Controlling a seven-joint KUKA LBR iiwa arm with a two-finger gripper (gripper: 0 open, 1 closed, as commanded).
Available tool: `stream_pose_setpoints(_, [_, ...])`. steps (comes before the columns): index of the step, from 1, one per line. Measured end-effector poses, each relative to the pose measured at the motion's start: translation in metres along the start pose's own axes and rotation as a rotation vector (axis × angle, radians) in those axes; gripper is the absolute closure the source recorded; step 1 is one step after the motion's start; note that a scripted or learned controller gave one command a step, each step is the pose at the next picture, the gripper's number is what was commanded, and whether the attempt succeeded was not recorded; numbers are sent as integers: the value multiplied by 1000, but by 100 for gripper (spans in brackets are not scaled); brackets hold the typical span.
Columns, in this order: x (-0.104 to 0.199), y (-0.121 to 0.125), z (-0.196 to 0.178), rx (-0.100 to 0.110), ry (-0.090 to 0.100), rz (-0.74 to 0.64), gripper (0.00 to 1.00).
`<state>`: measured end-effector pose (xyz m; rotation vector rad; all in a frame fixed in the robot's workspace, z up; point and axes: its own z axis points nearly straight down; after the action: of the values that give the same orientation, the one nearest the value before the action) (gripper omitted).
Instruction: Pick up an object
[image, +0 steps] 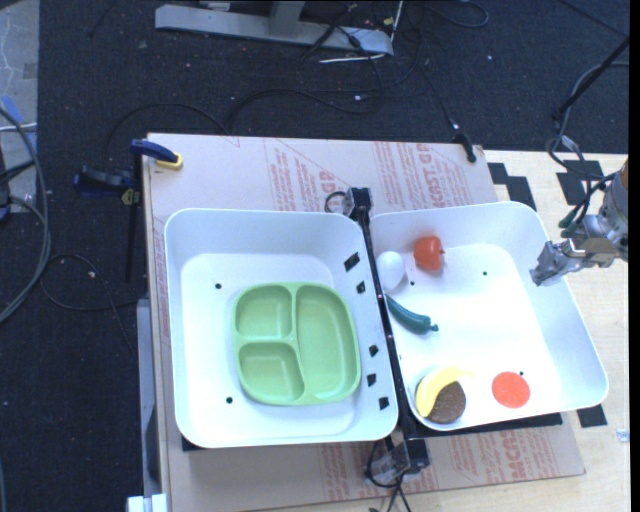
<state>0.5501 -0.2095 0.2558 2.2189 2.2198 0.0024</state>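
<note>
The right bin (560, 300) holds several small items. A red tomato-like ball (429, 253) lies near its far left, with a white egg-shaped piece (390, 267) beside it. A teal curved piece (410, 315) lies along the left wall. At the front sit a yellow and brown disc (442, 395) and a flat orange-red disc (511, 389). My gripper (550, 264) hovers at the bin's right rim, away from all of these, with nothing seen between its fingers.
The left bin (200, 300) holds a light green divided plate (296, 342). A black divider with clips (375, 320) runs between the bins. A blue and yellow clamp (157, 154) grips the board's far left corner. Cables lie on the dark floor around.
</note>
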Motion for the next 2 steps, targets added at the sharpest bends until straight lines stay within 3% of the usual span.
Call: stream_pose_setpoints(2, [111,17,23,4,2,-4,100])
